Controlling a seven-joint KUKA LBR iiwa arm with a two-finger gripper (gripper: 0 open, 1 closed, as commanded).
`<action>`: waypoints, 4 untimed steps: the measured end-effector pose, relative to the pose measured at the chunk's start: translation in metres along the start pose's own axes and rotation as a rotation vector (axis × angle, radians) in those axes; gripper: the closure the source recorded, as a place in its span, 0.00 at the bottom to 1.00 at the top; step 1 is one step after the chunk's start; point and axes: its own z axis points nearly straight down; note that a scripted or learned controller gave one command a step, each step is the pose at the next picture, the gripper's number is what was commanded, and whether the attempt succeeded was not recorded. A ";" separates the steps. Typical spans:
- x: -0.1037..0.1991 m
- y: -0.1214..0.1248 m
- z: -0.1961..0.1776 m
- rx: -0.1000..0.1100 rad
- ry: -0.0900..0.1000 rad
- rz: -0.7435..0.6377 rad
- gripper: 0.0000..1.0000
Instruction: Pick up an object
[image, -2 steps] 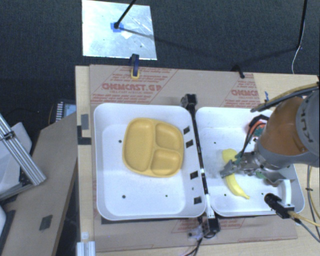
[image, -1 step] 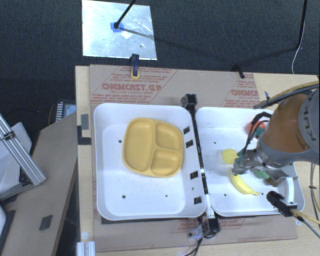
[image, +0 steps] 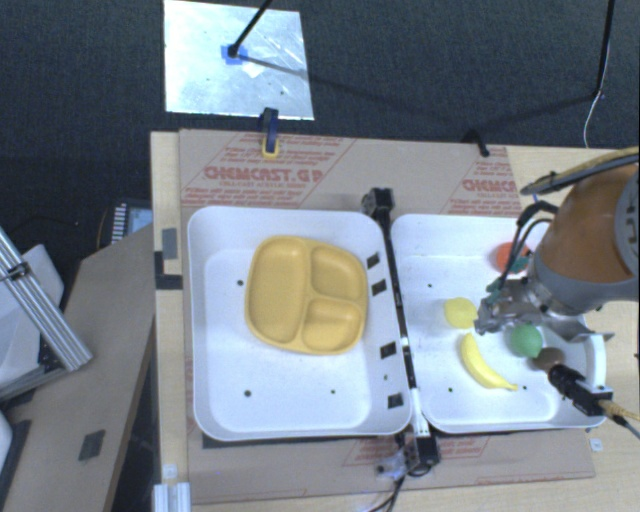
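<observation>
The right bin (image: 440, 250) holds a small round yellow fruit (image: 459, 312), a yellow banana (image: 484, 364), a green ball (image: 524, 340), an orange-red object (image: 503, 256) partly hidden by the arm, and a small brown object (image: 549, 357). My gripper (image: 496, 316) hangs low over this bin, just right of the round yellow fruit, above the banana's upper end and beside the green ball. The grey wrist and orange band (image: 590, 225) cover the bin's right side.
The left bin (image: 225, 400) carries a yellow divided plate (image: 305, 294). A black ridge (image: 392, 300) with clips separates the two bins. Cardboard lies under both bins, and a shiny metal sheet (image: 240, 60) sits beyond the bench.
</observation>
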 end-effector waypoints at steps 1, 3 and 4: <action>-0.010 -0.001 -0.057 -0.001 -0.001 0.001 1.00; 0.035 0.012 -0.082 0.004 0.002 -0.005 1.00; 0.073 0.030 -0.077 0.003 0.001 -0.004 1.00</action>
